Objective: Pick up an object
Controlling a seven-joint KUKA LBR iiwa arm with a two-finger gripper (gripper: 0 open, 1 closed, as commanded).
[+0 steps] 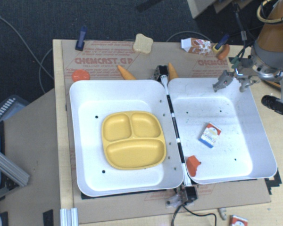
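Camera view: the gripper (233, 80) hovers over the right bin's (254, 168) far rim — fingers spread, pinching nothing — well apart from the small carton (210, 135).

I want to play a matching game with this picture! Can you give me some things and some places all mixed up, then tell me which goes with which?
Things:
1. yellow plate
2. little box
3. orange block
4. gripper

Places:
A. near corner of the right bin, by the divider
B. over the right bin's far edge
C. middle of the left bin
D. middle of the right bin

Pairs: 1-C, 2-D, 3-A, 4-B
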